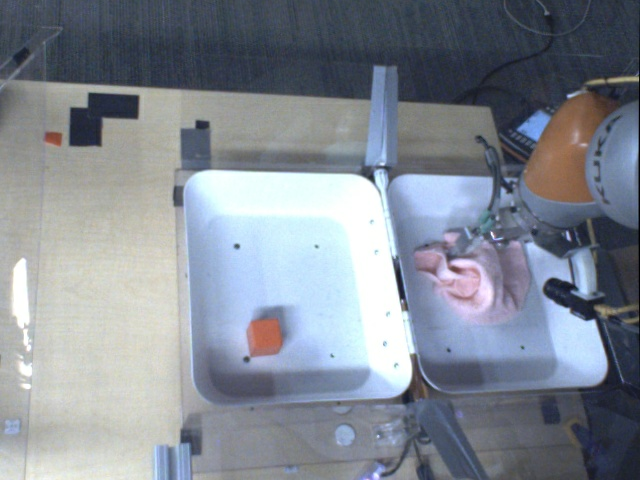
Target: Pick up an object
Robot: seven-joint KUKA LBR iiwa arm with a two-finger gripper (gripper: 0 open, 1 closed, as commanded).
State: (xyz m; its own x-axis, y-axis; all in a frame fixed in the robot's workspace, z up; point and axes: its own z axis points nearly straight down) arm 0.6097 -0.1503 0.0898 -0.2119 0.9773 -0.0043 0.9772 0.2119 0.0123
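A crumpled pink cloth point(478, 276) lies in the middle of the right bin point(520, 363). A small orange block point(265, 337) rests in the left bin point(300, 208), near its front left corner. My gripper point(468, 238) comes in from the right and sits low at the cloth's upper edge, against or just above the fabric. Whether it has hold of the cloth cannot be made out. The grey arm with its orange band point(560, 158) hangs over the right bin's far right corner.
A metal divider post point(383, 118) stands behind the seam between the bins. Black and orange markers point(95, 118) lie on the bench at far left. Cables point(545, 13) run across the floor at top right.
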